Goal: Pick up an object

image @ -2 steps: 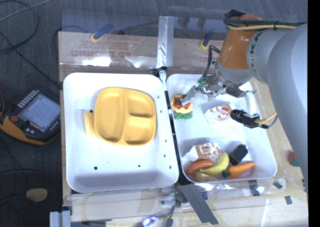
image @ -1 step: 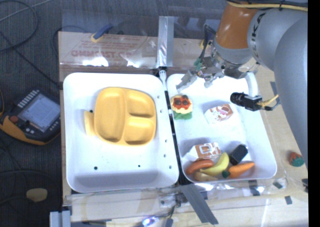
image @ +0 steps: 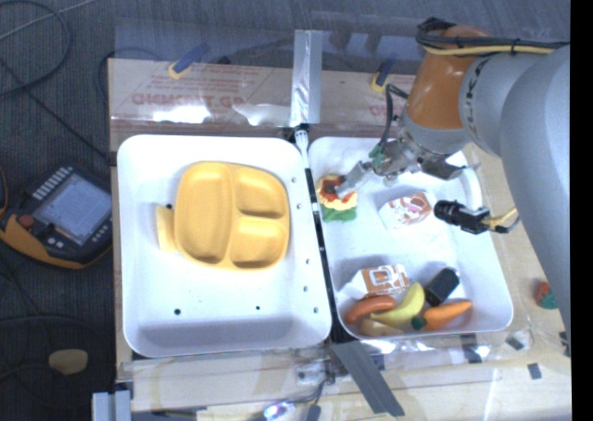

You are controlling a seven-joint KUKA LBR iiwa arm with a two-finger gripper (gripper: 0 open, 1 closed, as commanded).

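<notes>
In the left bin [image: 139, 317] you have a yellow compartment tray [image: 232, 213] lying flat, nothing else of note, and it sits well apart from the arm. Move your eye across the divider and you meet the likely target: a small toy sandwich [image: 337, 199], layered red, yellow and green, lying against the left wall of the right bin [image: 491, 266]. The gripper [image: 350, 182] is right at it, its tip touching or just over the sandwich's upper right edge; from this slant you cannot tell whether the fingers are spread or closed, nor whether the toy sits between them. I judge this the approach-and-grasp step, not yet a lift. Further right lies a white packet with red print [image: 407, 210], and toward the near end a cluster: a small carton [image: 385, 276], a banana [image: 404, 306], a carrot [image: 443, 313] and a black piece [image: 442, 285]. Your next move calls for closing squarely on the sandwich, clear of the wall, then rising straight up.
</notes>
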